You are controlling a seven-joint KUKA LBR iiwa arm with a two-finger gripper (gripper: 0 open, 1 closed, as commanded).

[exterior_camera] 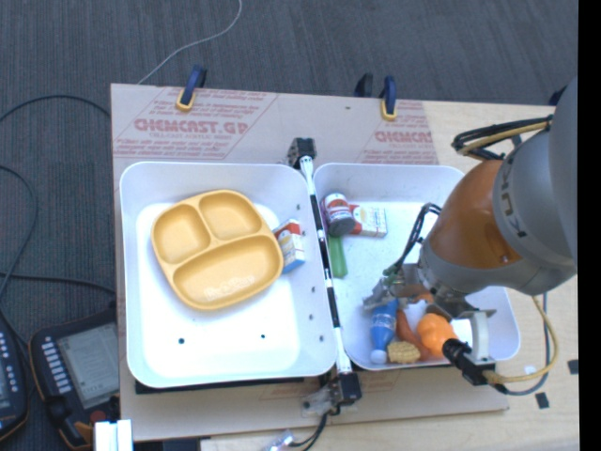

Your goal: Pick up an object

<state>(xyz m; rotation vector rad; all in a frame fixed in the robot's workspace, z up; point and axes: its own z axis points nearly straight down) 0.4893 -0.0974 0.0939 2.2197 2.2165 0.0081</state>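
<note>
- Right bin (488,346), lower right of frame: a blue bottle (381,327) lies with its long axis near vertical, white cap toward the bottom edge, beside a round orange fruit (434,331).
- Gripper (392,287) sits just above the bottle; finger spread cannot be determined.
- Left bin (141,346): a smooth yellow three-compartment plate (217,249), glossy plastic.

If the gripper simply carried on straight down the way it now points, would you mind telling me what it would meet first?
Most likely the small blue plastic bottle lying in the right white bin, just below the gripper. An orange round object lies beside it; depth is hard to judge from above.
</note>
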